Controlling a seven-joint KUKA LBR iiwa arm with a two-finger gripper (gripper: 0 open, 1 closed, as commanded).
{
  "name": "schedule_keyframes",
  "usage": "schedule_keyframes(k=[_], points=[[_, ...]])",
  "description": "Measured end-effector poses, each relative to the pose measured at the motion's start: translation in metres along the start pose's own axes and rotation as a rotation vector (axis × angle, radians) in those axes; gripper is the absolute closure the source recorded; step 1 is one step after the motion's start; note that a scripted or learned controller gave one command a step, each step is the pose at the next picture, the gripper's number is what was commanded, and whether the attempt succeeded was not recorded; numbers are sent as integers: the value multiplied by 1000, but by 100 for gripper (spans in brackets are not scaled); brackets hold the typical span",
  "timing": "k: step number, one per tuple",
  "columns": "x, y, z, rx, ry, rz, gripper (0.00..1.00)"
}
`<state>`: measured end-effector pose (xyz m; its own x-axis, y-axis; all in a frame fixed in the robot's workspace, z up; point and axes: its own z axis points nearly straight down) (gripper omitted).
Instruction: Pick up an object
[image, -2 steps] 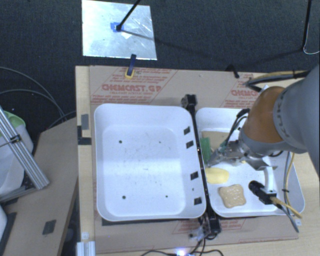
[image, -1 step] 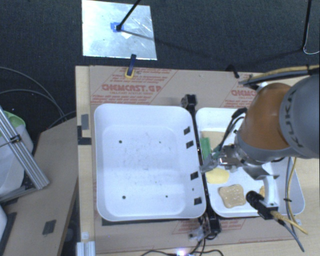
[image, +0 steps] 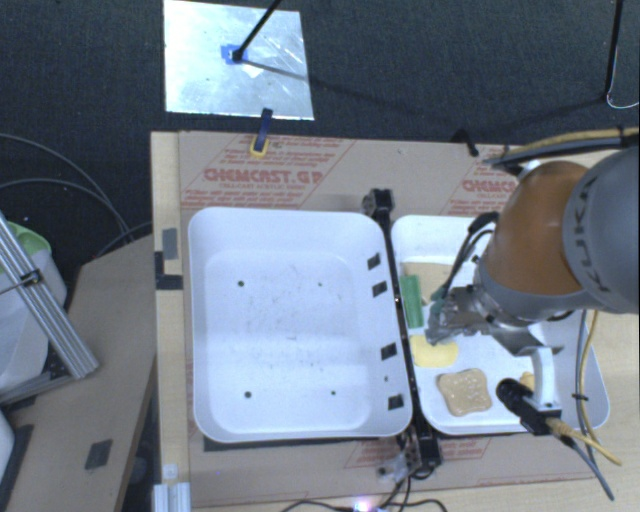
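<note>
Likely target: a flat yellow piece (image: 437, 354) lying on the floor of the right bin (image: 432, 232), close to the wall that bin shares with its neighbour.
Gripper: the gripper (image: 441, 322) sits low, just above the far edge of the yellow piece, and seems to touch or nearly touch it. The wrist hides the exact contact.
Grip state: it cannot be told from this slanted view, and nothing is visibly held.
Nearest neighbour: a green stick (image: 411, 297) lies just beyond the yellow piece, along the shared wall and beside the gripper.
Other neighbour: a tan, toast-shaped piece (image: 464, 392) lies just on the near side of the yellow piece, apart from it.
Arm: the grey and orange arm (image: 545, 235) comes in from the right of the yellow piece and covers much of the bin there.
Left bin: the left bin (image: 290, 330) lies past the shared wall, well apart from the yellow piece.
Step in hand: judged as the descent or the closing on the yellow piece, with no lift yet.
Next move calls for: a firm close on a thin, flat thing that may slip, without catching the green stick, then a straight lift.
</note>
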<state>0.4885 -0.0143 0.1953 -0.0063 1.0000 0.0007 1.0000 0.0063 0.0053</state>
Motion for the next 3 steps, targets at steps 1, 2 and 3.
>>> schedule_keyframes(k=[1,2,3], points=[[52,0,-55,-2,1,-4,100],[88,1,-152,-7,3,-3,100],[70,10,-163,2,-1,6,100]])
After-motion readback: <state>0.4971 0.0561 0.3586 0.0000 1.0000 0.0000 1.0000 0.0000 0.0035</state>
